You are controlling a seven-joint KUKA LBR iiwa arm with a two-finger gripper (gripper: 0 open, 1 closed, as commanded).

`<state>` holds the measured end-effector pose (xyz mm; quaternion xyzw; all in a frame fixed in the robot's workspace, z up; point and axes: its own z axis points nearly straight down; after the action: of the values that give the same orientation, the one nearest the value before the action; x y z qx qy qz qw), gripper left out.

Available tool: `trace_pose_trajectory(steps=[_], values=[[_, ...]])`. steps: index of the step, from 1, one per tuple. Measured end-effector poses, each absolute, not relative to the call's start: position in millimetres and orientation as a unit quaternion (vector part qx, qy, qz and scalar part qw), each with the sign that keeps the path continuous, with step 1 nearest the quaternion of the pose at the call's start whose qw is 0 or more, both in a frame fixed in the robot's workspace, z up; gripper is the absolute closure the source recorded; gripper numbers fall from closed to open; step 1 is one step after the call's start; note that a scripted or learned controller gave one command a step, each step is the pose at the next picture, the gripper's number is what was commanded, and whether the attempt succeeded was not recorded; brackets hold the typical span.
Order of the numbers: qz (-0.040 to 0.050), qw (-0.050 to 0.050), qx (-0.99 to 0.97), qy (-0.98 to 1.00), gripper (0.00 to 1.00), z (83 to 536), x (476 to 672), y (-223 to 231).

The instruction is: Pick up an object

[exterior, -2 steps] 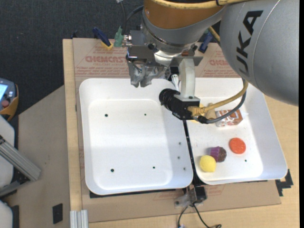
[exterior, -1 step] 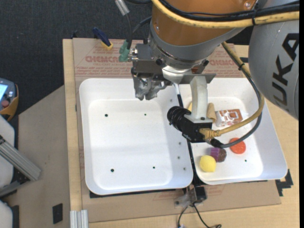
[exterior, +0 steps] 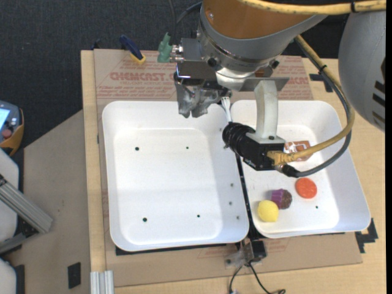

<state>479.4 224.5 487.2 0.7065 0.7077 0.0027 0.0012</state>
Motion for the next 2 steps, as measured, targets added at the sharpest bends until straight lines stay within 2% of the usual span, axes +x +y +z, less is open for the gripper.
trace_pose_trajectory(steps=[1, 2], values=[[-0.0020, -0.001, 0.707, 0.707, 1.00, 468, 478.8, 225], [0.0022, 0.001, 0.707, 0.708, 1.00, 497, 479.3, 225]])
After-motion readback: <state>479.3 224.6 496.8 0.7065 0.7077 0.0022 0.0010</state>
